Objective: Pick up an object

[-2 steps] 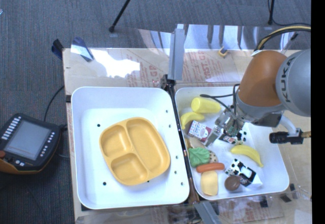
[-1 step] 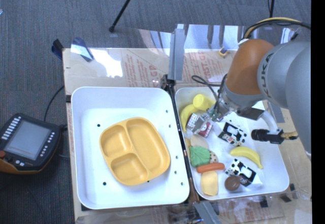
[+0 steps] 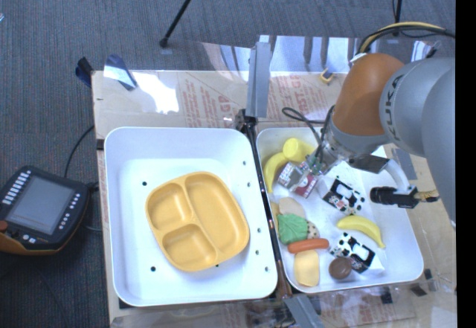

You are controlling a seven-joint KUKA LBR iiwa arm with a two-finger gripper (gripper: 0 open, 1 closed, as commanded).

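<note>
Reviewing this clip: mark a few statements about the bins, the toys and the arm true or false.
1. The yellow three-compartment plate lies in the left white bin. True.
2. The orange toy carrot lies on that plate. False: it lies in the right white bin.
3. The gripper is over the right bin. True.
4. The yellow toy banana is outside both bins. False: it lies in the right bin.
</note>
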